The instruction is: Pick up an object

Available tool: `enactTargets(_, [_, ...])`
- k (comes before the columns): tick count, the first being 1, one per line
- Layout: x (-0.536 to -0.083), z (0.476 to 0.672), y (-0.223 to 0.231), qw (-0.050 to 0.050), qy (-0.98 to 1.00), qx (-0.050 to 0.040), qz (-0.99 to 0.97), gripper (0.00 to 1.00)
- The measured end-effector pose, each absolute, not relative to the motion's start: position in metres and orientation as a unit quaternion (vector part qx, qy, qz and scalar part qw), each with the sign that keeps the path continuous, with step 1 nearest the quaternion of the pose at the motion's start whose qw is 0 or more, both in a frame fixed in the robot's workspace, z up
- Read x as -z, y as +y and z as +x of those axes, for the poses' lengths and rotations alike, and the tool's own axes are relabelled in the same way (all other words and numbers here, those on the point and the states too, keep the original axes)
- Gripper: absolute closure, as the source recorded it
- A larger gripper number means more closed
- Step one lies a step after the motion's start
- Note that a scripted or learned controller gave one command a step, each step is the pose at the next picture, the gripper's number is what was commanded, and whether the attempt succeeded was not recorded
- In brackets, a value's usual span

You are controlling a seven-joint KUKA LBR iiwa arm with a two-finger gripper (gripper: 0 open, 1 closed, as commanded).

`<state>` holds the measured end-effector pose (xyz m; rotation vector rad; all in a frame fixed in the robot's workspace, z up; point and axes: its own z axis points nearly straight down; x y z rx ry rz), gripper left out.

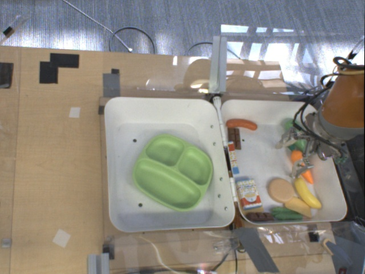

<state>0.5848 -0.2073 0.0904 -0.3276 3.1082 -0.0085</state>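
My gripper (296, 153) is low in the right bin (259, 158), near its right side, under the orange-banded wrist (347, 103). Its fingers (284, 141) stand open, one on either side of an orange carrot (297, 156) that lies on the bin floor. Just below it lie a yellow banana (307, 192), a tan round cookie (279, 189) and a pale yellow piece (298, 206). A green item (287, 128) lies partly hidden under the gripper body.
A red sausage (242, 124), a brown bar (234, 138), a small printed box (248, 192), a green pod (286, 213) and a dark bar (258, 216) lie in the right bin. A green divided plate (173, 171) sits in the left bin (120, 153). Cables (311, 104) hang by the wrist.
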Motion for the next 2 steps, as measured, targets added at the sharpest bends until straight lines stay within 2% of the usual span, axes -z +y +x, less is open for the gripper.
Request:
enactTargets(1, [-0.105, 0.589, -0.205, 0.015, 0.994, 0.0038, -0.107, 1.0])
enactTargets(2, [-0.092, 0.5, -0.206, 0.009, 0.976, 0.0043, -0.22, 1.0])
